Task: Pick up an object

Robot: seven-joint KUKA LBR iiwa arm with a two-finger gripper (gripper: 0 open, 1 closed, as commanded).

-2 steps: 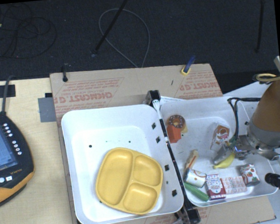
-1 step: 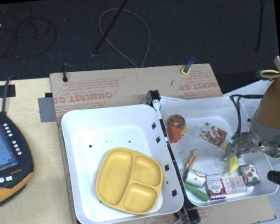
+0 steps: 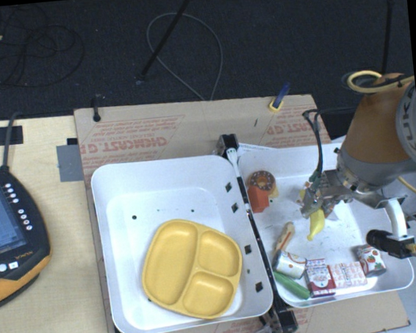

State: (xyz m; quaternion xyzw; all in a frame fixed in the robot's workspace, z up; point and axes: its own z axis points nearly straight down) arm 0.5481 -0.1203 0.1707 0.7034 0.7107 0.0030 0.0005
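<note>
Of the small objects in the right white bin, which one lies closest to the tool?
The small yellow banana, directly under the tool. The orange-brown can and red-white cartons lie farther away.

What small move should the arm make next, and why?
Probably a slow, straight lift. The pincer sits at the top end of the banana in the right bin, and the banana hangs below it, so lifting would test the grasp.

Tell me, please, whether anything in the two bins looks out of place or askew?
Nothing looks spilled or damaged. The yellow divided plate lies flat but turned at an angle in the left bin. In the right bin, small items crowd the near edge, and a banana hangs tilted just under the tool.
</note>
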